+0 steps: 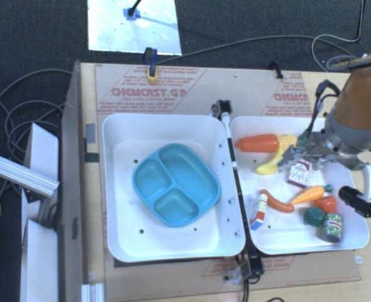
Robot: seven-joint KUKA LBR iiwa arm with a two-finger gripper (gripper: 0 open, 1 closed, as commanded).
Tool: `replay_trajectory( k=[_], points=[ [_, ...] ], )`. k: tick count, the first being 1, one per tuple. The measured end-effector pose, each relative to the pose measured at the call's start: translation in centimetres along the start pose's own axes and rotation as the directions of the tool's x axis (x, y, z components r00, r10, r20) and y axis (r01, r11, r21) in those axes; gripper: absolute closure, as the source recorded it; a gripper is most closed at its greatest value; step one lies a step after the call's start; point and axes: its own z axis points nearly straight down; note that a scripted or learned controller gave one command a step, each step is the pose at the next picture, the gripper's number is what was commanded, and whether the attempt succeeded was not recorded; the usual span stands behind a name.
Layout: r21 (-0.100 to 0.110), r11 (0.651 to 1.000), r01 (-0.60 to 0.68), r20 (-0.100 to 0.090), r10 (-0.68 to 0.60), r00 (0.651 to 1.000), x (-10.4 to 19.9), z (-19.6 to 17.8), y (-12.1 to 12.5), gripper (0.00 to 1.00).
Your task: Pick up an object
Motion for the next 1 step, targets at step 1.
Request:
replay_trajectory(
  k=[1],
  points=[
    [-0.001,1.000,-0.002,0.001,0.002,1.000,0.67,12.18,0.37,0.00]
  ],
)
